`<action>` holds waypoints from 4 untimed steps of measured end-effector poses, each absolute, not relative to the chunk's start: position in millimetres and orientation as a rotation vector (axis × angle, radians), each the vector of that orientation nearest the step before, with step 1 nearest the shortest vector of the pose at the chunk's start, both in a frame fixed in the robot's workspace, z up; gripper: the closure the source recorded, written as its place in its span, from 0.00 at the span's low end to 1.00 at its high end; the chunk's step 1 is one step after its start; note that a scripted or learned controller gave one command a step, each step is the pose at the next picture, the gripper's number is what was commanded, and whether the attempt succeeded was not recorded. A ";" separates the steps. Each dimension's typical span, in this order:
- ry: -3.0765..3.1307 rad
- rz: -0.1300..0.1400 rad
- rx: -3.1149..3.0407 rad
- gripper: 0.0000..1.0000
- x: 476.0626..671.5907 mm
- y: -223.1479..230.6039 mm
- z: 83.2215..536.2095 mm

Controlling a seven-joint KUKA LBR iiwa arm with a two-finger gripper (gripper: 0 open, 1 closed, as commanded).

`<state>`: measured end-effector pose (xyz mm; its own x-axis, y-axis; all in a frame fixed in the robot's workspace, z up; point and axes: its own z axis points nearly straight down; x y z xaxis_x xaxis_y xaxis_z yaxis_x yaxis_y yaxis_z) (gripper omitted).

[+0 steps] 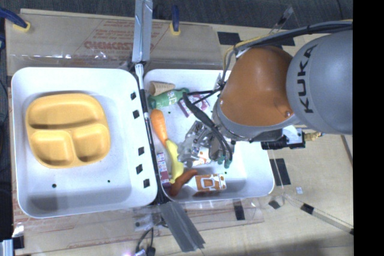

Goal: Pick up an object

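Observation:
My gripper (201, 147) hangs low inside the right bin (255, 180), reaching from under the orange wrist band (258, 93). Its metal fingers sit over the pile of toy food. An orange carrot (159, 126) lies just to its left, with a yellow banana (174, 162) and a brown sausage (182, 181) below that. An orange and white carton (208, 183) lies under the gripper, near the bin's front wall. A green bottle (168, 98) and a cone-shaped piece (159, 88) rest at the bin's back left. The arm hides the bin's right half.
The left bin (36, 201) holds a yellow compartment tray (67, 128). A grey metal divider (143, 27) runs between the bins. Cables trail over the bench at the back right.

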<state>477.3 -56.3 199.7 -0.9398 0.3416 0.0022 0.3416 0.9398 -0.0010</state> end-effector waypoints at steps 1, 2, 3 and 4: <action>-2.776 0.004 -1.466 0.00 491.9 -53.7 204.3; -2.692 0.004 -1.617 0.00 477.6 -58.9 235.4; -2.694 0.008 -1.608 1.00 478.8 -58.8 243.3; -2.694 0.008 -1.608 0.00 478.8 -58.7 243.3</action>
<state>478.8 -58.7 243.3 -0.4747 0.8802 0.0015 0.8801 0.4747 -0.0066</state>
